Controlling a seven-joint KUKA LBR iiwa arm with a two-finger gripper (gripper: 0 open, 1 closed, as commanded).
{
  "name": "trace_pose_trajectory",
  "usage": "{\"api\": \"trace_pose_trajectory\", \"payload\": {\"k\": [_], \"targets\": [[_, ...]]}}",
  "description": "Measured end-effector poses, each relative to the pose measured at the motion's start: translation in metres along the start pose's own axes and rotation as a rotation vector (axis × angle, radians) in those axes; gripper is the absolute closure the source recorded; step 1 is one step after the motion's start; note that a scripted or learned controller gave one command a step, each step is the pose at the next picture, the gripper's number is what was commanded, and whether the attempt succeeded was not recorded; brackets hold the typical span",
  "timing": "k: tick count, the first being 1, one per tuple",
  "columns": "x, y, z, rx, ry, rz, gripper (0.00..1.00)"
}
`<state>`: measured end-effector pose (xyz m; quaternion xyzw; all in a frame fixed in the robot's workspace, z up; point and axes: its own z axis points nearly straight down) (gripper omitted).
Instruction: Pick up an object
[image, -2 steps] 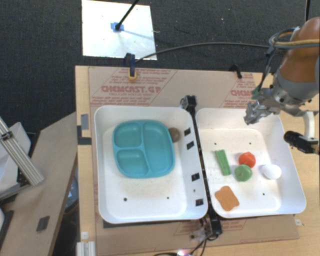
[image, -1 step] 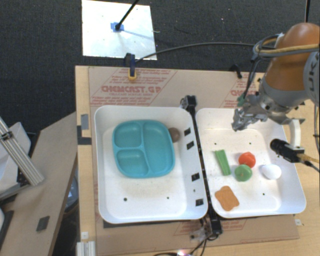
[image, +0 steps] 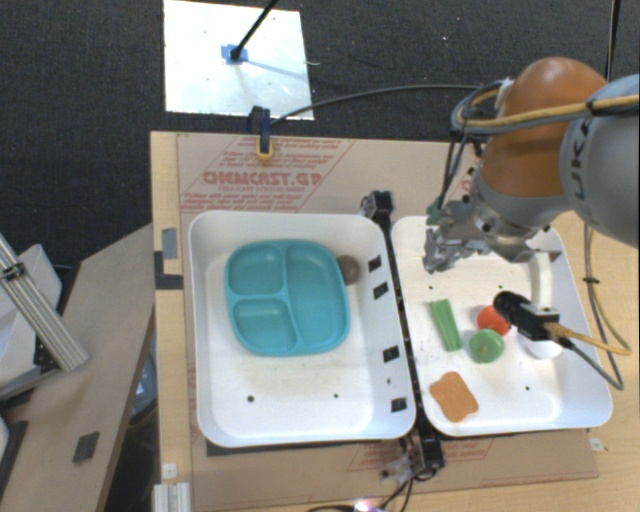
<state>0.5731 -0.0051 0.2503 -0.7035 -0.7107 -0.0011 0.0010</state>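
Flat green stick (image: 444, 324), smooth and oblong, is seen lying in right bin (image: 580, 400), beside green round piece (image: 486, 346), red ball (image: 491, 319), orange oval slab (image: 454, 396). Gripper (image: 440, 258) is positioned just above it; grip state cannot be told. Teal divided plate (image: 287, 298) is set in left bin (image: 215, 400).

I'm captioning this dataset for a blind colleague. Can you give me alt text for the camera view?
A grey and orange robot arm holds its gripper above the right bin, which contains a green stick, a green round piece, a red piece and an orange slab. The left bin holds a teal divided plate with a small brown object beside it.
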Motion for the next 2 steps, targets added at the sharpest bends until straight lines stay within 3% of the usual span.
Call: {"api": "trace_pose_trajectory", "payload": {"k": [2], "targets": [[0.104, -0.039, 0.010, 0.000, 0.000, -0.001, 1.00]]}}
